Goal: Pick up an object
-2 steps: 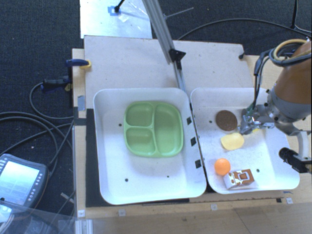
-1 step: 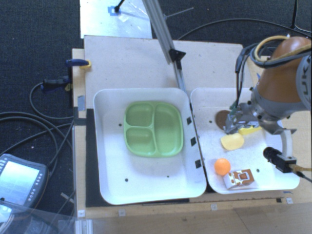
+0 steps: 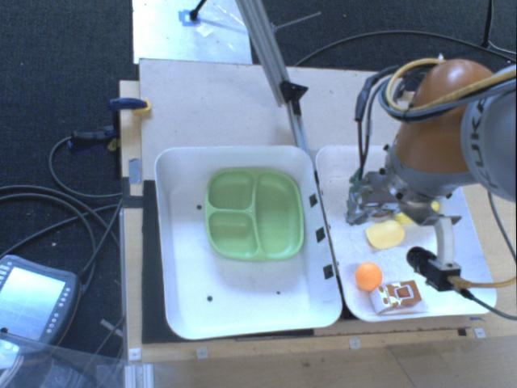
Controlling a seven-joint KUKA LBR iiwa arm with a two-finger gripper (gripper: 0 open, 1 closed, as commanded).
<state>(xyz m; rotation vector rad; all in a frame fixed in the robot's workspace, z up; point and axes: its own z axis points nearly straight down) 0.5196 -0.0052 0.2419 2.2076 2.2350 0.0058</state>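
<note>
Nearest the camera, in the right bin, a small brown-and-white packet lies at the front edge, with an orange ball just beside it on its left. A black cylindrical part on the arm's side hangs over the bin just right of the ball, above the packet. Farther back in the same bin lies a pale yellow object, near the bin's middle. The gripper hovers low over the right bin's left portion, just behind and left of the yellow object; whether it touches that object cannot be told, and nothing shows between its fingers. The fingers' spread is not discernible from this angle. Above the gripper, the arm's orange band and grey body cover the bin's rear right part, with cables looping over the wrist.

The left bin holds a green three-compartment plate, lying flat toward the bin's rear centre, well apart from the gripper. Both bins rest on a pale bench. A grey metal pole slants from the far edge toward the gap between the bins.
</note>
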